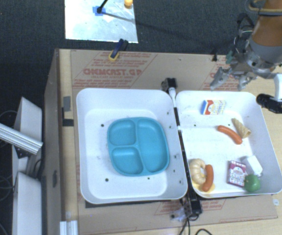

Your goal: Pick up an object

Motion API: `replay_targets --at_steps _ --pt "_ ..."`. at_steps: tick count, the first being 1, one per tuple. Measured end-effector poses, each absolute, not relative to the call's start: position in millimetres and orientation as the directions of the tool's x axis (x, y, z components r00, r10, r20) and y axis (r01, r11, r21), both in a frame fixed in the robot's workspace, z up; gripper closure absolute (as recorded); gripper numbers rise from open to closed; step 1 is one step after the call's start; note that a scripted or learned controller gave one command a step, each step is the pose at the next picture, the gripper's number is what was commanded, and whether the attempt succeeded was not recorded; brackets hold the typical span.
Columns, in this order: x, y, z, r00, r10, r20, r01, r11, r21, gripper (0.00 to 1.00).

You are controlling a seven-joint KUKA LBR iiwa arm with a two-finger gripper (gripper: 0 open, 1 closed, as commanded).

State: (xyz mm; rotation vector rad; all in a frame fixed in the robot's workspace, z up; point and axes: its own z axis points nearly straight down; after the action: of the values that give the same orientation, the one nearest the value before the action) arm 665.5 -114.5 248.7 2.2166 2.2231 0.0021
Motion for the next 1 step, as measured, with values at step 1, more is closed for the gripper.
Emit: replay_targets --at_steps 1 --pt "642.3 -156.9 84.3 -0.001 1.0 -0.001 1.0 0.001 0.002 0.0"
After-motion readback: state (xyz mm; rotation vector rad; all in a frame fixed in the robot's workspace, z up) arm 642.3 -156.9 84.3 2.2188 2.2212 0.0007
